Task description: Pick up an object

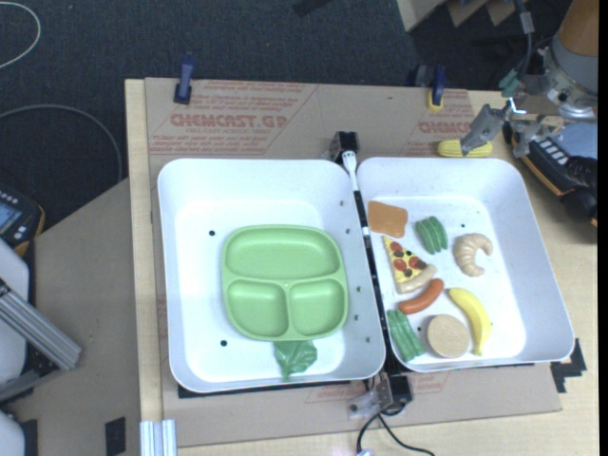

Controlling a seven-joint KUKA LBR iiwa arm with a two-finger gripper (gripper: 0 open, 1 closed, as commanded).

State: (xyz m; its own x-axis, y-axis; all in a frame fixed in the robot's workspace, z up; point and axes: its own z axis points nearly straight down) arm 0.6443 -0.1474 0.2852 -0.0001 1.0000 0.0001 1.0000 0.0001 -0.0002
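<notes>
My gripper (501,124) hangs at the upper right, beyond the far edge of the right bin (532,207). A small yellow object (454,147) lies just left of and below it, at the bin's far rim; whether the two touch is unclear. Inside the right bin lie toy foods: an orange toast slice (388,218), a pizza slice (408,264), a green pickle (431,234), a croissant (472,253), a sausage (421,295), a banana (472,315), a round cookie (447,335) and a green vegetable (405,335).
The left bin (185,255) holds a green divided plate (283,281) with a green lettuce leaf (295,357) at its near edge. A black divider clip (347,145) sits between the bins. Blue clamps (183,81) hold the board's far edge.
</notes>
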